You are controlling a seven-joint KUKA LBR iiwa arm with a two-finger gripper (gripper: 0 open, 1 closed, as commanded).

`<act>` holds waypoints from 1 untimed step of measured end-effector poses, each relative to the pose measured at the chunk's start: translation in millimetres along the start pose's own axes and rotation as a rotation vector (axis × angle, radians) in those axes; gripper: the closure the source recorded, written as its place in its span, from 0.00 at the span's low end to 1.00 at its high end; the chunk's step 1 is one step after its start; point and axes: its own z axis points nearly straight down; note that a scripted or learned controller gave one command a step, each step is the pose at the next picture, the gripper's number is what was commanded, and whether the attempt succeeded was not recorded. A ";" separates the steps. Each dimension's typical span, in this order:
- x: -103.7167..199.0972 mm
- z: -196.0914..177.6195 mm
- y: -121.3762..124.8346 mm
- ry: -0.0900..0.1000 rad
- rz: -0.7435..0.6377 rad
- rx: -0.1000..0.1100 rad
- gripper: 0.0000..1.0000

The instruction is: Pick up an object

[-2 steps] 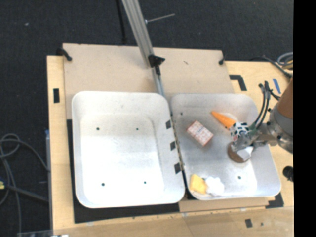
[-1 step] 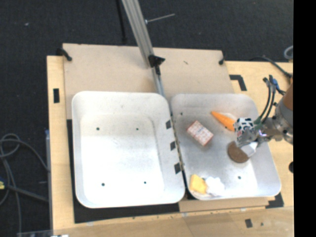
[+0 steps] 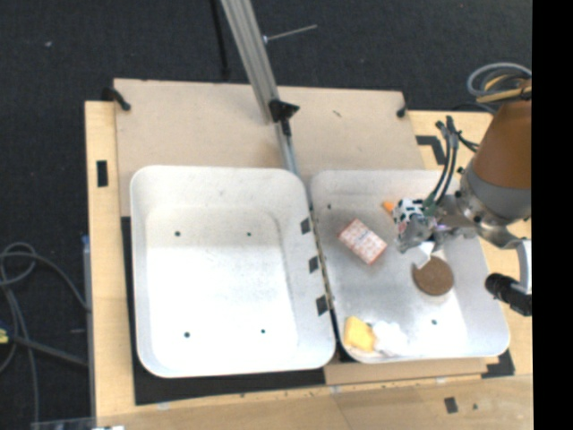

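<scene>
My gripper (image 3: 414,237) hangs low over the upper right part of the right bin (image 3: 466,325), at the end of the grey arm with its orange band (image 3: 507,141). A black-and-white spotted object (image 3: 410,210) lies just above the gripper, with a small orange piece (image 3: 389,207) at its left. To the gripper's left lies a pink patterned box (image 3: 362,241). A brown round disc (image 3: 433,278) sits just below and right of the gripper. A yellow object (image 3: 358,334) and a white crumpled one (image 3: 390,337) rest at the bin's front edge.
The left bin (image 3: 152,240) stands beside the right one, with a divider edge (image 3: 315,258) between them. A slanted metal pole (image 3: 255,52) rises behind the bins. Cables (image 3: 27,276) lie on the floor at left.
</scene>
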 end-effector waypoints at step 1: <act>43.7 -9.8 18.0 0.000 0.000 0.000 1.00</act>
